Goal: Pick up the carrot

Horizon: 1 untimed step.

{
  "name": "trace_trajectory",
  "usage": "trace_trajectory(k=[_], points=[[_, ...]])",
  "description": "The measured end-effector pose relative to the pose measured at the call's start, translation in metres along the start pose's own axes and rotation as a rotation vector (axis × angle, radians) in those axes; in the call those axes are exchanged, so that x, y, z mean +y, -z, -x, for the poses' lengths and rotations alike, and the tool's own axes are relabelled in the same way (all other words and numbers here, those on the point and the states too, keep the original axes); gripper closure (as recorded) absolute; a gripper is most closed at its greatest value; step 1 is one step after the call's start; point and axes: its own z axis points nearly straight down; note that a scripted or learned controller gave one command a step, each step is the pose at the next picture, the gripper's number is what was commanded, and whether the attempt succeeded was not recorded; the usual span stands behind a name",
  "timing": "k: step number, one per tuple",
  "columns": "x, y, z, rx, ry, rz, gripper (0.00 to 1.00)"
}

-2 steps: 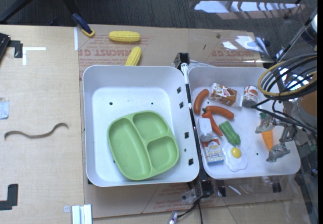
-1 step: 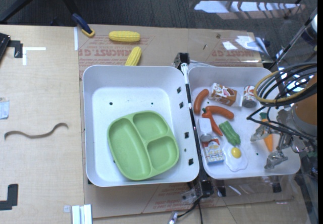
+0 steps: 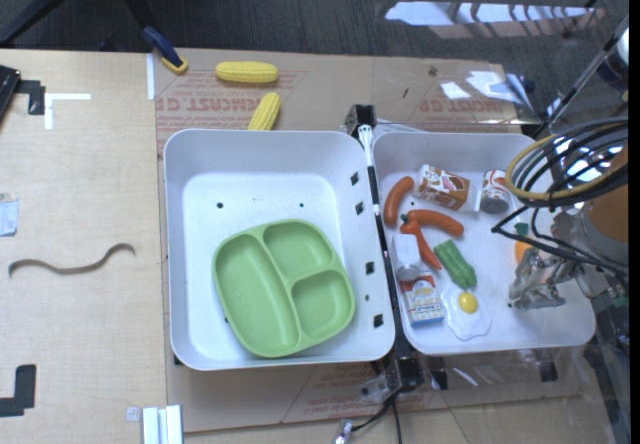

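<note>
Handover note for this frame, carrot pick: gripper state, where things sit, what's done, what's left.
Gripper: over the right bin's right side, nothing visibly held; whether the fingers are open is unclear.
Carrot: slim orange piece lying in the right bin beside the green vegetable, below the two sausages.
Green tray sits in the left bin.
Done: nothing picked.
Left: move left to the carrot, grasp, lift.

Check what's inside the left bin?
Inside the left bin sits a green divided plate, its three compartments bare. Whatever lies under the plate is covered.
</note>
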Motion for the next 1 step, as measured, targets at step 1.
trace_trajectory(k=[1], points=[[-0.0004,0.0097,0.0021,-0.004,0.000,-0.003,1.00]])
